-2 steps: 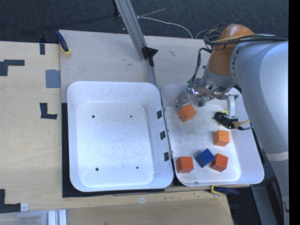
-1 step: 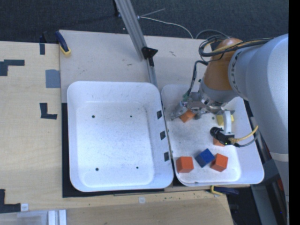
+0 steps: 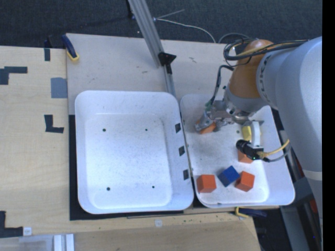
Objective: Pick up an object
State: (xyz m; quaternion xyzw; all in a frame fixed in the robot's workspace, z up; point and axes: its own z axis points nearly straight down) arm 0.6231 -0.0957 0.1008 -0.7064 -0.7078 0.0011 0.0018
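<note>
Reaching from the right into the shallow white plastic right bin (image 3: 272, 195), with the grey two-finger gripper (image 3: 205, 124) hanging low over its upper left part, apparently closing on a small orange block (image 3: 208, 129), grasp unclear. Lying loose near the bin's front wall: orange cube (image 3: 207, 183), blue cube (image 3: 229, 175), second orange cube (image 3: 245, 181), likely alternative targets.

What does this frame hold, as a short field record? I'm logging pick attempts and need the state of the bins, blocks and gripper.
left bin: white, bare floor showing
right bin: white, holds the blocks
blocks near front edge: orange cube, blue cube, orange cube, in a row, blue touching the right orange one
gripper: low over the right bin's rear left area
at the fingertips: a small orange object; held or not, cannot tell
arm: reaches in from the right
</note>
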